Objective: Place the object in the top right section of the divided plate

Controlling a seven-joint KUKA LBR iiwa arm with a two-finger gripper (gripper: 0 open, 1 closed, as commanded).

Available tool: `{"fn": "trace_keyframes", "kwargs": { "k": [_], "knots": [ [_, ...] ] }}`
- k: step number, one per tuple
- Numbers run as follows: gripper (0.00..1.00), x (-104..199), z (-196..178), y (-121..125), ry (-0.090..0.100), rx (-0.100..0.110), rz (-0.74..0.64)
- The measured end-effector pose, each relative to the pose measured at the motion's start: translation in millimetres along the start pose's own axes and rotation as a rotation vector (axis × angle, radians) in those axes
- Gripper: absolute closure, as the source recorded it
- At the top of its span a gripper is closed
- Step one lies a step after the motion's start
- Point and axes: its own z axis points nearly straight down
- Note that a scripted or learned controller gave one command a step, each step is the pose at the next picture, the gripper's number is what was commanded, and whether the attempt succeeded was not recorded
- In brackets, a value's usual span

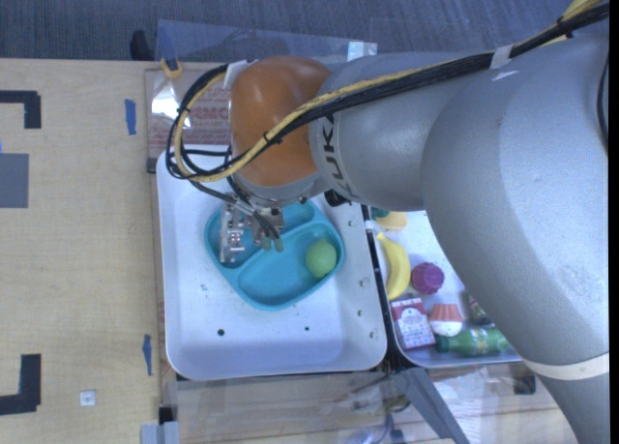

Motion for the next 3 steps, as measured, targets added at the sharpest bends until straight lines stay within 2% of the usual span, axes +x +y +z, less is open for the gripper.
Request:
{"fn": "trace_keyframes", "kwargs": {
  "k": [1, 2, 3],
  "knots": [
    [1.0, -41, -107, 7, -0.019, -0.005, -0.159],
    [1.0, 6, 2, 4, -0.013, -0.002, -0.354],
    [1.0, -31, -140, 7, -0.022, -0.003, -0.429]
  ]
}}
